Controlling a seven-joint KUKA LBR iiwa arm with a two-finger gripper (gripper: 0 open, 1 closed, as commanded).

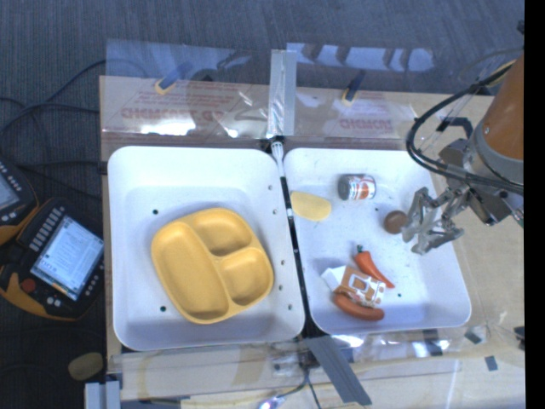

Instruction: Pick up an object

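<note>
Metal pincer over the right bin, fingers spread, gripping nothing.

A round brown ball lies just beside it; a shiny can, a pale yellow oval and glossy orange-red toys lie nearby. The left bin holds a smooth yellow divided tray.

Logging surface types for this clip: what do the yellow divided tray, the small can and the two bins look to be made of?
The yellow divided tray looks like moulded plastic: one even colour, rounded compartments, soft sheen. The small can seems metal, with a grey glinting end and a printed red label. The left bin and the right bin look like smooth, thin white plastic with rounded corners, though coated metal can't be ruled out.
</note>
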